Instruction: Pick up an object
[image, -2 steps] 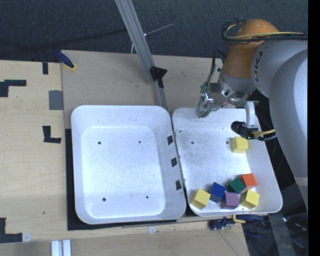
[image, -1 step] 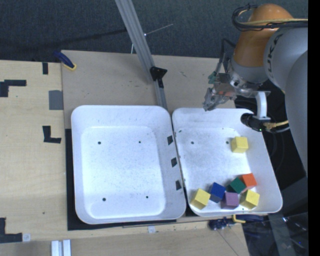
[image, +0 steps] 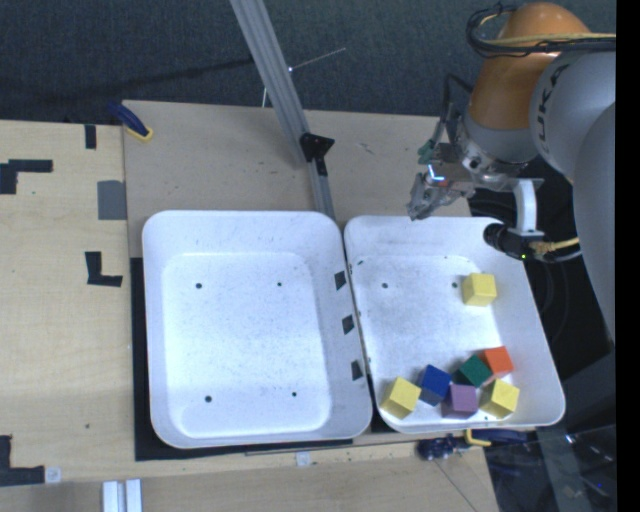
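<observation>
The left bin sits well left of the end effector, which hovers over the right bin's far rim; its tips blur together, so I cannot tell its state. Below it lie a lone yellow cube and a clustered pile of cubes, partly overlapping.

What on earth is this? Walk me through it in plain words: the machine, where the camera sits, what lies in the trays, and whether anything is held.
It is a robot arm, grey with an orange band, reaching in from the right. At its tip is a two-finger gripper, hanging over the far edge of the right bin. One fixed camera looks down at a slant on a bench with two shallow white bins. The left bin sits beside it. In the right bin, a lone yellow cube sits apart, and a cluster of yellow, blue, purple, green and orange cubes lies near the front edge. Nothing shows between the fingers, so nothing is held yet.
</observation>
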